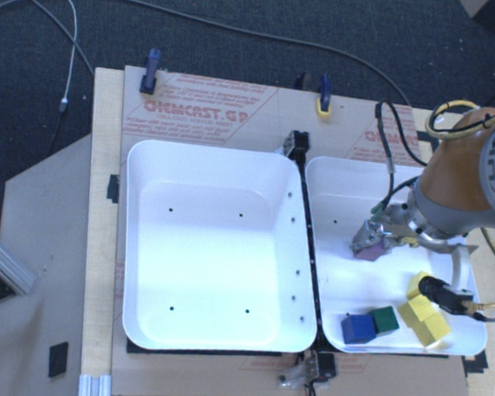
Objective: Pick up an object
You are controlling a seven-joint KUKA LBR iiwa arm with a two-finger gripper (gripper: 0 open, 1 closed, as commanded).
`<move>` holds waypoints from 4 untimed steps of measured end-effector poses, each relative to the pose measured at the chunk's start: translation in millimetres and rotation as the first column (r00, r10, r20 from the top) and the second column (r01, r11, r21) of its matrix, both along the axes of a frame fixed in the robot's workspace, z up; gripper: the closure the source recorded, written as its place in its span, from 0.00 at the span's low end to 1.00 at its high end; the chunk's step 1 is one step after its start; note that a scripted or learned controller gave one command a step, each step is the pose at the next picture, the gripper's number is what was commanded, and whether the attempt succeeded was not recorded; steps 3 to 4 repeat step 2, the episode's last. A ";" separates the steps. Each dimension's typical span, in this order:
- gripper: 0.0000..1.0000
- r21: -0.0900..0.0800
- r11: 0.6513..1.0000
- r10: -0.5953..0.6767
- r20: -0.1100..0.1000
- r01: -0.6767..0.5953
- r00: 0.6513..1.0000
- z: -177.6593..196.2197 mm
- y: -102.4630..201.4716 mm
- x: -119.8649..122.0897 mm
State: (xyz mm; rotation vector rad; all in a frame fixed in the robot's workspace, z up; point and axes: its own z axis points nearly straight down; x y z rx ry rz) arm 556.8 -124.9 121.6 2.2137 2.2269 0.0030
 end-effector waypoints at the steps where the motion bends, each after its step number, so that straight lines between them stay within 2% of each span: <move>1: 1.00 0.001 1.000 0.002 0.003 -0.002 1.000 69.5 81.9 -28.5; 2: 1.00 0.000 1.000 0.000 -0.002 0.000 1.000 66.1 144.1 -14.8; 4: 1.00 0.000 1.000 0.000 -0.002 0.000 1.000 66.1 144.1 -14.8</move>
